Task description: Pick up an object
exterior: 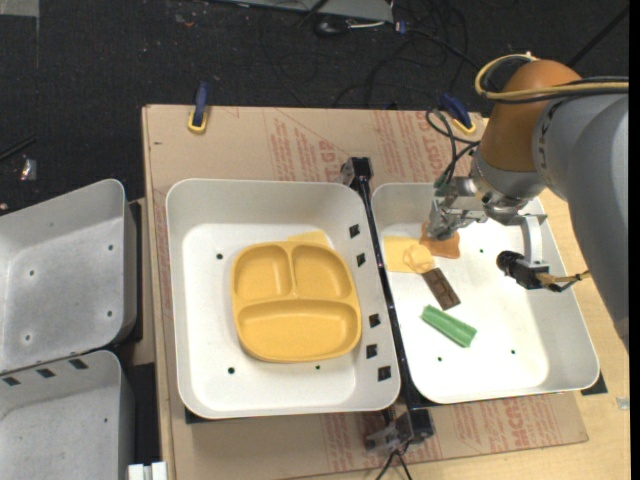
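In the right bin (560, 358) lie a pale yellow piece (404, 255), an orange block (443, 245), a small brown bar (440, 288) and a green block (448, 326). My gripper (440, 226) hangs low over the bin's far left part, right above the orange block and touching or nearly touching it. The wrist hides its tips. The left bin (200, 368) holds a yellow divided tray (296, 301).
A black divider (375, 268) runs between the two bins. A black cable fitting (520, 265) sits by the arm over the right bin. White panels (60, 258) lie left of the bench. Blue clamps (198, 108) grip the board's far edge.
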`<action>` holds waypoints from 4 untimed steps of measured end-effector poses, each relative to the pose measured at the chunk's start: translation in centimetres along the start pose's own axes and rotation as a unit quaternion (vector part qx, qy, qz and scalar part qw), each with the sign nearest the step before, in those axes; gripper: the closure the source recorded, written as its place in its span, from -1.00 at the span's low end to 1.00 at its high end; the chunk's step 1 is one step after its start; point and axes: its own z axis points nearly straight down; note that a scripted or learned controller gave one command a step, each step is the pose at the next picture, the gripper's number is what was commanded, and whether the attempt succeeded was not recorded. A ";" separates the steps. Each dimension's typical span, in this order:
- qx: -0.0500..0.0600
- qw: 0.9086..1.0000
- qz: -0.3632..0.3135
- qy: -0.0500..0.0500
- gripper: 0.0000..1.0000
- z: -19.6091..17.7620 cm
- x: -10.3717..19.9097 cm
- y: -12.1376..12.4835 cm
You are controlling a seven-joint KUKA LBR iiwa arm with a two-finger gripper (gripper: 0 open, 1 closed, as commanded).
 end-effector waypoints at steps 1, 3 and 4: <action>-0.002 1.000 -0.001 0.000 1.00 -6.4 -0.1 0.5; 0.001 1.000 -0.001 0.000 1.00 -12.5 0.3 0.1; 0.002 1.000 -0.003 0.001 1.00 -13.1 4.8 -2.2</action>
